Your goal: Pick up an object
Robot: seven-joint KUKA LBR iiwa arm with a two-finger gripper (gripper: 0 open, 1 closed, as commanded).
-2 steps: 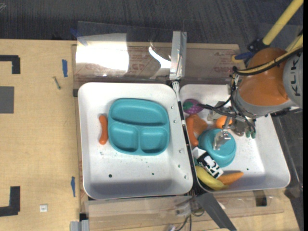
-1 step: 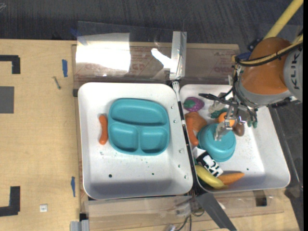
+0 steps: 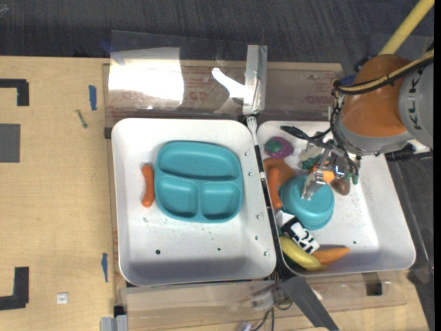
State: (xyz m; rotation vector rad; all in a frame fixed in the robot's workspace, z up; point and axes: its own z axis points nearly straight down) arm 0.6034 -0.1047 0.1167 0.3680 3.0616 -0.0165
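My gripper hangs over the right bin, its metal fingers just above the rim of a teal bowl. Around the bowl lie an orange carrot-like piece, a purple and green toy, a yellow banana, a second orange piece and a black-and-white block. Small green and orange items sit right by the fingers. Nothing is visibly held between the fingers.
The left bin holds a teal divided plate and an orange sausage-shaped toy. A clear plastic sheet lies behind the bins. Brown bench top spreads to the left.
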